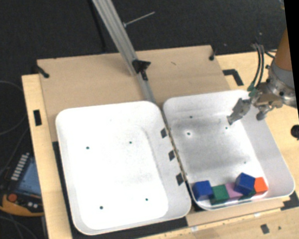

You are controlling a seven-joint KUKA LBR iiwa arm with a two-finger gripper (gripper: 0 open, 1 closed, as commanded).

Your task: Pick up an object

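A: Going left to right, what sits on the counter [100, 79]?

B: The left shallow white plastic bin [74, 170] comes first, then the right shallow white plastic bin [273, 149] touching it along the middle. The candidates lie in a row along the near edge of the right bin: a dark blue cube [202, 189], a green cube [220, 193] just beside it, a flat pale purple piece [233, 191], a second blue cube [246, 182] tilted on top of its neighbours, and an orange cube [260, 184] in the near right corner.

A: How would they handle?

B: They look like small rigid blocks, light and stiff with smooth faces, so likely a bit slippery but not fragile. Flat opposite faces are the place to pinch. The tilted blue cube seems easiest, since it rides highest; the others are packed side to side with little gap.

A: And the two-finger gripper [240, 111]?

B: It hangs over the far right part of the right bin, well apart from the blocks, holding nothing. Whether the jaws stand open or closed cannot be told at this size.

A: Room to work?

B: The bin floor is smooth, and its near wall crowds the row.
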